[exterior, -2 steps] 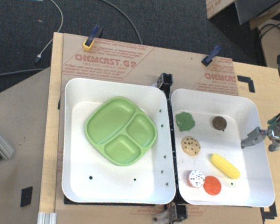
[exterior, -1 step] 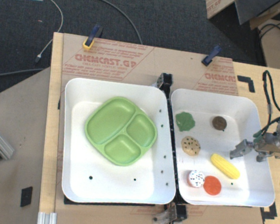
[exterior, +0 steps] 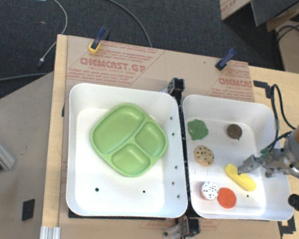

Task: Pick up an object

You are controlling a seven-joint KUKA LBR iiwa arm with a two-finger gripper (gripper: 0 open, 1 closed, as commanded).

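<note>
Starting at the near edge of the right bin (exterior: 268, 214), we find a white die with dark dots (exterior: 209, 191) and, touching it on the side toward the arm, a flat orange disc (exterior: 227, 198). A little further in lies a yellow banana-shaped toy (exterior: 240, 178), and just beside its far end we see the gripper (exterior: 252, 164), low over the bin floor and reaching in from the bin's right side. We cannot tell how its tool is set, and we see nothing lifted clear of the bin, so we judge that no object has been picked up yet. The banana-shaped toy is the nearest candidate, and by our reading it is the likely target; closing on it and raising it are what is left of the task. Toward the divider between the bins sits a speckled cookie (exterior: 204, 155), apart from the banana-shaped toy. Beyond that, nearer the far edge of the right bin, we see a green leafy piece (exterior: 197, 129) and a small brown round object (exterior: 234, 132). In the left bin (exterior: 75, 188), a green divided plate (exterior: 129, 139) with three compartments lies around the middle, tilted relative to the bin's edges.
</note>
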